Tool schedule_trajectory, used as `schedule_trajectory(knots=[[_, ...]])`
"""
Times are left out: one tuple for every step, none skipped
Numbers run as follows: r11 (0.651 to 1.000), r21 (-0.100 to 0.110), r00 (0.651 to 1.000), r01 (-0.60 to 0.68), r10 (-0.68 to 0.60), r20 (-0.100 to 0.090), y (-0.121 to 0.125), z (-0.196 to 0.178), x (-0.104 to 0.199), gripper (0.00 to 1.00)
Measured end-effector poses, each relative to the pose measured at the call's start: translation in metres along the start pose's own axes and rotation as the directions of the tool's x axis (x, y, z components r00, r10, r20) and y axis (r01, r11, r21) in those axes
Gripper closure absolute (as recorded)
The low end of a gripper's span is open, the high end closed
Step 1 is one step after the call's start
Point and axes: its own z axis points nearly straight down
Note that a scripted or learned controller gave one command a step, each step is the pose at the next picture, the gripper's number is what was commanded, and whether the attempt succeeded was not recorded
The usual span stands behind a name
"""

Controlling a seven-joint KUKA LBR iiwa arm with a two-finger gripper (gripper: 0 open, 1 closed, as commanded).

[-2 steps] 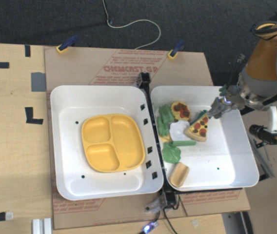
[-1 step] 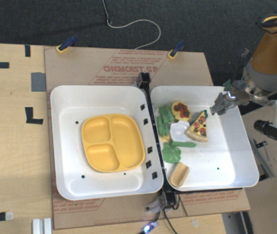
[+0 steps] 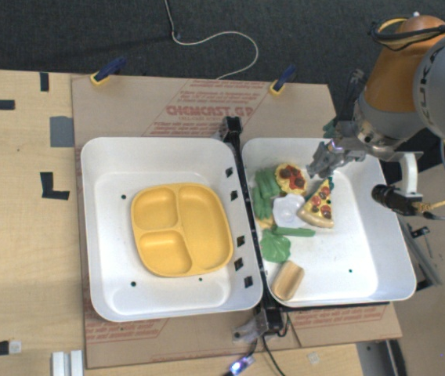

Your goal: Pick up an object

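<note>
Two white bins sit side by side on your cardboard-covered bench, and in the right bin (image 3: 363, 276) your gripper (image 3: 322, 165) hangs over the toy food; whether it grips anything cannot be told. You see a pizza slice (image 3: 319, 204) with red and green toppings just at its 6 o'clock, a round pizza piece (image 3: 291, 177) at 9 o'clock beside green leafy pieces (image 3: 266, 194), and a tan bread piece (image 3: 287, 280) lower down. Your left bin (image 3: 105, 210) holds a yellow divided plate (image 3: 182, 229).

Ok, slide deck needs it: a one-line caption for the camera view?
Gripper over toy food in the right bin; yellow plate in the left bin.
</note>
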Motion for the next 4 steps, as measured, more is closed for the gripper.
schedule_trajectory(knots=[[1.000,0.000,1.000,0.001,-0.001,-0.001,0.0219,0.0005,0.0571,1.00],[1.000,0.000,1.000,-0.004,0.004,0.001,0.0261,0.0001,0.0573,1.00],[1.000,0.000,1.000,-0.004,0.004,0.001,0.0243,-0.0023,0.0659,1.00],[1.000,0.001,1.000,-0.006,0.006,0.002,0.0167,-0.0027,0.0623,1.00]])
